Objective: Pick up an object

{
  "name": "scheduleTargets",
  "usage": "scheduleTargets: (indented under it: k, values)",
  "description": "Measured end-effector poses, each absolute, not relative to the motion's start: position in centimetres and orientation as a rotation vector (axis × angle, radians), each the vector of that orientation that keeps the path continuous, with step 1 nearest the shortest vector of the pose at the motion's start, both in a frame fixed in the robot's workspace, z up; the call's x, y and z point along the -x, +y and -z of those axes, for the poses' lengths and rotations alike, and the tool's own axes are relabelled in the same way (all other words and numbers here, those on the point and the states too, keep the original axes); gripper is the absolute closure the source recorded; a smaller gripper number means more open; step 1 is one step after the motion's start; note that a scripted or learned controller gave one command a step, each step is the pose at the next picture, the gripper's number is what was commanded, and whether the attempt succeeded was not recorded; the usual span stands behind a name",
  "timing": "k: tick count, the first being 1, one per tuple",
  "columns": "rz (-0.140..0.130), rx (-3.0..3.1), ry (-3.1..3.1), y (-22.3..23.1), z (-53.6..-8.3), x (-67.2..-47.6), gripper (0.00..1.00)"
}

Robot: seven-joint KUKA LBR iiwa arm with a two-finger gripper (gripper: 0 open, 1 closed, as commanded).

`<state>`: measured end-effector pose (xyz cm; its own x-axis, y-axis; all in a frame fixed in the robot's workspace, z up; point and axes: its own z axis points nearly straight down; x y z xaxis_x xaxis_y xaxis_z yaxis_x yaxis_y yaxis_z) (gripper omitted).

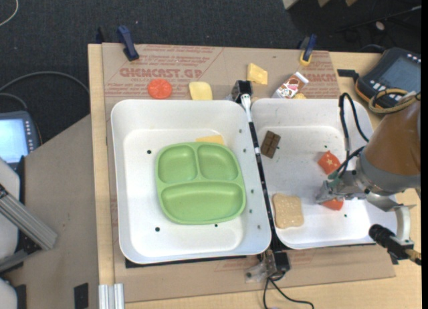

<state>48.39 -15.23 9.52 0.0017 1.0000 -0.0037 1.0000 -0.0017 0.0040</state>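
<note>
In the right bin [301, 124] lie a brown square block [270, 144], a red-orange piece [328, 162], a slice of toast [288, 211] and a small red piece [333, 203]. My gripper [332, 191] is down inside this bin at its right side, directly over the small red piece and touching or nearly touching it. The arm's orange band and grey wrist [394, 154] hide the bin's right wall. The red-orange piece sits just above and left of the gripper.
The left bin [127, 167] holds a green divided plate [199, 182] with a yellow piece [210, 140] behind it. On the cardboard behind the bins lie an orange disc [159, 88], two yellow pieces [200, 90] [257, 73] and a red-white packet [291, 87]. A cable [346, 124] hangs over the right bin.
</note>
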Motion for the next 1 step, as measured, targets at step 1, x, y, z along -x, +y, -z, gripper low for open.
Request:
scheduleTargets:
  k: [1]
  values:
    - [-0.014, -2.205, 2.226, -8.52, -19.04, -51.24, 1.0]
